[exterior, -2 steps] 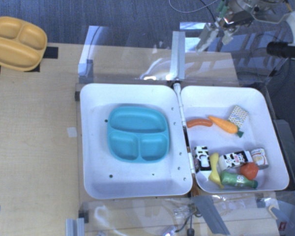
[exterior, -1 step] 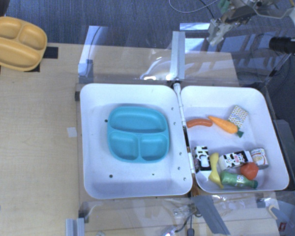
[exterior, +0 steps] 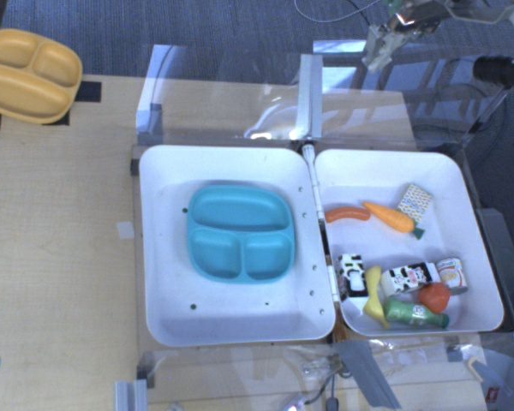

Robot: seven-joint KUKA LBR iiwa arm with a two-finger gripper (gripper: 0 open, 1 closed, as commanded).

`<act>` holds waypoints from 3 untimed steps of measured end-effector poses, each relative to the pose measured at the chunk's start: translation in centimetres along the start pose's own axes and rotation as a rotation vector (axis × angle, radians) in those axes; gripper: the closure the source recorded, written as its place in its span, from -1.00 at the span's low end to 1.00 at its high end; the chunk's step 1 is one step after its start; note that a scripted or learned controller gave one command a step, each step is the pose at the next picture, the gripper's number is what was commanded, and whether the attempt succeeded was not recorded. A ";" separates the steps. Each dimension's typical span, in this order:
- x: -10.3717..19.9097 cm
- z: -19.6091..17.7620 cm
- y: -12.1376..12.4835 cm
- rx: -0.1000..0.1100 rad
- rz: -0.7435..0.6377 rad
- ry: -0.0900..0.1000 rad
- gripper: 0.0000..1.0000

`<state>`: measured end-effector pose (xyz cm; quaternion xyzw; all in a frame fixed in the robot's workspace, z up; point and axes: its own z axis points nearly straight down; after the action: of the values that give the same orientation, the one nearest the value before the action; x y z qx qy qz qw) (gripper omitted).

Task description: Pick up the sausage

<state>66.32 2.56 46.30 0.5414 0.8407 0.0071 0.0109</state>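
The sausage (exterior: 347,214) is a short red-orange link lying flat near the left wall of the right bin (exterior: 463,195), close to the divider. Its right end almost touches an orange carrot (exterior: 389,217). My gripper (exterior: 382,50) hangs high beyond the far edge of the right bin, well above and behind the sausage, with nothing seen in it.
A patterned packet (exterior: 415,202) lies beside the carrot. Along the right bin's near side crowd a cow-print carton (exterior: 351,276), banana (exterior: 373,294), green bottle (exterior: 415,314), tomato (exterior: 434,297) and can (exterior: 451,274). A blue divided plate (exterior: 240,232) sits in the left bin (exterior: 167,306); a yellow plate (exterior: 30,71) rests far left.
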 end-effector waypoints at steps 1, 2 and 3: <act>0.1 -1.3 0.2 -0.008 -0.005 -0.004 1.00; 0.2 -2.6 0.3 -0.015 -0.010 -0.007 1.00; 0.2 -3.9 0.4 -0.023 -0.015 -0.011 1.00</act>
<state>66.52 2.97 50.23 0.5350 0.8444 0.0139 0.0217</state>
